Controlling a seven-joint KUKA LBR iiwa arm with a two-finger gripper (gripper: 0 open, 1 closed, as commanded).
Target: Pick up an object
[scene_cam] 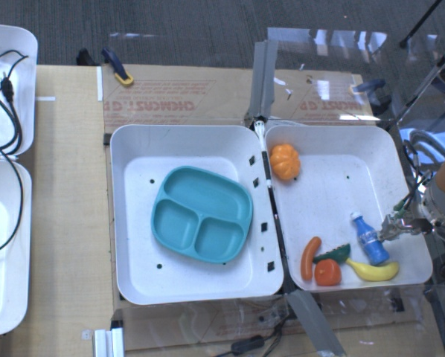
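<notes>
The right bin (334,192) holds a small orange pumpkin (285,161) at its far left corner. Along its near side lie a blue bottle (369,240), a yellow banana (373,271), a red tomato (327,272) with a green piece (335,253) beside it, and an orange carrot-shaped piece (309,257). My gripper (398,227) reaches in from the right edge and sits low over the bin's right side, just right of the blue bottle's upper end. Nothing shows held in it.
A teal divided plate (202,214) lies in the left bin (133,199). White tubs with black cables (3,103) stand at the far left. A blue-and-yellow clamp (117,67) rests on the cardboard behind the bins.
</notes>
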